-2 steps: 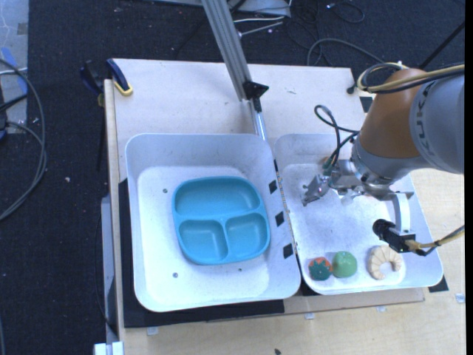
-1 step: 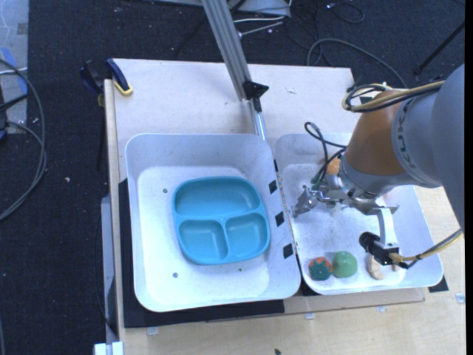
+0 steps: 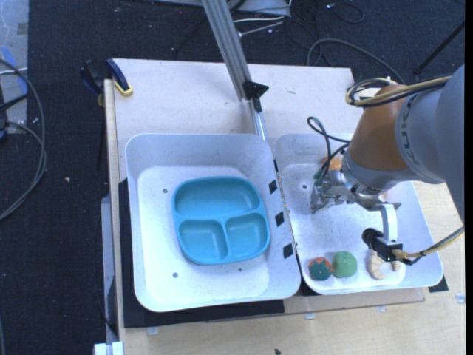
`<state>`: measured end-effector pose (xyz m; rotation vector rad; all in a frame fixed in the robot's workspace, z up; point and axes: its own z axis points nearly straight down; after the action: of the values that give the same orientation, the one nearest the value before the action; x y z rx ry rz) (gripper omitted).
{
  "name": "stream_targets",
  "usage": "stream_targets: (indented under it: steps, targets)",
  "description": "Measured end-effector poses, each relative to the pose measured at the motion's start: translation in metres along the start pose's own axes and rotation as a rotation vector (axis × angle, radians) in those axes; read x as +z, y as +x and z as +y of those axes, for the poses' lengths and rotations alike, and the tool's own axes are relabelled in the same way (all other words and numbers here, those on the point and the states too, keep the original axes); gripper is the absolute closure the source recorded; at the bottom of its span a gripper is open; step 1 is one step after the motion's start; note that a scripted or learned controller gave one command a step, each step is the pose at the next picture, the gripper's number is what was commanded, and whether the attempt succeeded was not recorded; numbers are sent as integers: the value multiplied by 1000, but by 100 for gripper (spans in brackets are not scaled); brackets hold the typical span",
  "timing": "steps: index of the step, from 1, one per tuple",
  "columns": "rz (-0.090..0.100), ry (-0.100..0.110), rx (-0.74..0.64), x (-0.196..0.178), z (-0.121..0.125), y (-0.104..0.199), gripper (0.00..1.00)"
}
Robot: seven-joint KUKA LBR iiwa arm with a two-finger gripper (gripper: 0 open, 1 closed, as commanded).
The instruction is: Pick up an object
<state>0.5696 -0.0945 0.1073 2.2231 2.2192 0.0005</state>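
Reaching in from the right, the grey arm (image 3: 414, 135) with its orange band covers much of the right bin (image 3: 325, 272), so the upper part of that bin's floor is hidden under the wrist. The claw (image 3: 323, 197) hangs low over the bin's left-middle area, a small dark cluster that is hard to read; I cannot tell how it stands or whether anything is in it. Along the bin's near edge lie a teal and red ball (image 3: 319, 268), a green round object (image 3: 344, 264) touching it, and a pale tan object (image 3: 378, 267), partly masked by a black cable fitting. The left bin (image 3: 148, 272) holds a blue divided plate (image 3: 220, 219). A slanted metal pole (image 3: 229, 39) crosses the bench (image 3: 185, 95) behind.
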Motion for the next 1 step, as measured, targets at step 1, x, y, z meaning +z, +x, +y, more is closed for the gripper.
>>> stream_targets:
  steps: [1]
  targets:
    - [-1,-6,-4,-61,8,-4,100]
